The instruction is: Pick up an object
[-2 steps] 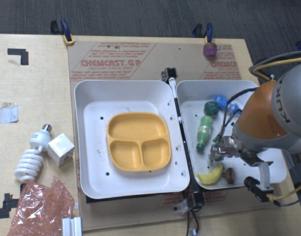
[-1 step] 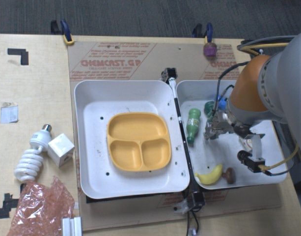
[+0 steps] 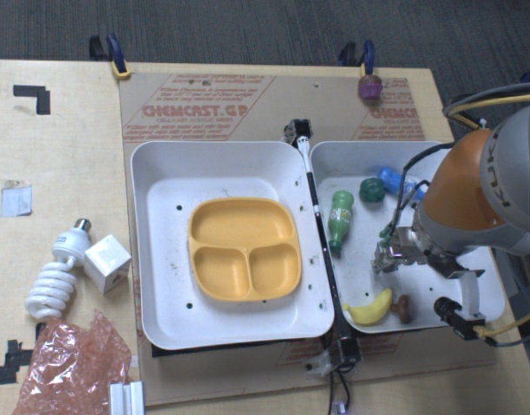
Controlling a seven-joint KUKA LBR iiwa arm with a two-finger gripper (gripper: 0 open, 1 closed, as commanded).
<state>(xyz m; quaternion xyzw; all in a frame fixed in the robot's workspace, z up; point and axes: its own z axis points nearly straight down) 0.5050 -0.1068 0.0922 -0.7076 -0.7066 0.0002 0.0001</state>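
Starting at the left of the frame, a white spiral light bulb point(image 3: 55, 275) lies on the pale wooden tabletop point(image 3: 57, 171) beside a small white cube point(image 3: 107, 263), with crumpled pinkish clear plastic wrap point(image 3: 70, 366) below them at the lower left. The left shallow white bin point(image 3: 156, 232) holds a yellow three-compartment plastic tray point(image 3: 245, 249) near its middle. The right shallow white bin point(image 3: 334, 158) carries several small things: a green plastic bottle point(image 3: 339, 220) lying against its left wall, a dark green round object point(image 3: 372, 189) and a blue round object point(image 3: 391, 178) near the upper edge, a yellow toy banana point(image 3: 371, 308) at the lower edge, and a small brown piece point(image 3: 405, 309) just beside the banana's right end. The grey arm with the orange band point(image 3: 459, 188) reaches in from the right, and its end effector point(image 3: 387, 256) hangs over the middle of the right bin, between the bottle and the banana. Whether its grip is apart or together cannot be told from this view. A purple round object point(image 3: 370, 86) rests on the cardboard above the bins.
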